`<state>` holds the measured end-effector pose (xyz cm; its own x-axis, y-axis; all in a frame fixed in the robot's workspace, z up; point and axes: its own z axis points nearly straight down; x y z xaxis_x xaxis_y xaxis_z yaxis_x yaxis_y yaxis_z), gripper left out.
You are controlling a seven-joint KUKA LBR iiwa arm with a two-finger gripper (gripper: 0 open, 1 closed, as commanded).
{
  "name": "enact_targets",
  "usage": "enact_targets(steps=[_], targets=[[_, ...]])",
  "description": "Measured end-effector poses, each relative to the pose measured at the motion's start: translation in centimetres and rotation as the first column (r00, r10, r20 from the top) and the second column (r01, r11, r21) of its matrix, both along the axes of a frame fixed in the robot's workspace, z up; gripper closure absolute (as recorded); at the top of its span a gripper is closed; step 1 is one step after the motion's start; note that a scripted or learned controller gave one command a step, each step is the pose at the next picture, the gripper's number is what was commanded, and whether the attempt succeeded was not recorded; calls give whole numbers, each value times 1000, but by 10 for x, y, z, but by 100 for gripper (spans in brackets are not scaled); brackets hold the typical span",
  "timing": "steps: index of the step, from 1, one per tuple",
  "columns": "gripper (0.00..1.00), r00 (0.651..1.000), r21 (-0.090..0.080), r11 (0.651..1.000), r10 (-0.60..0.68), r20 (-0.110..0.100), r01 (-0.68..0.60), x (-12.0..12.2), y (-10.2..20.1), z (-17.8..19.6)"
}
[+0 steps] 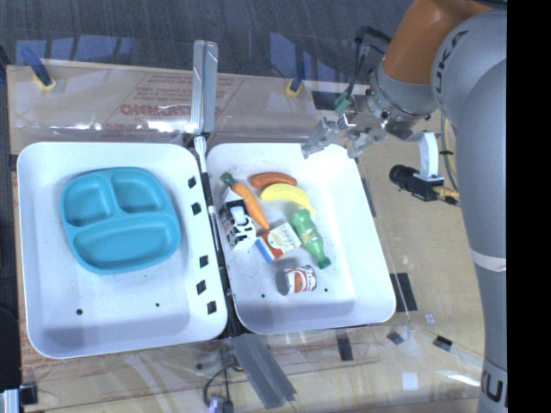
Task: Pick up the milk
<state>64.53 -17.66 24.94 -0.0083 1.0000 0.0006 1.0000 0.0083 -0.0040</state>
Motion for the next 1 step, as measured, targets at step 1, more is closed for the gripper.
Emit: enact_targets(steps=[1], targets=[[0,988,1,988,155,0,-155,-78,43,-66]])
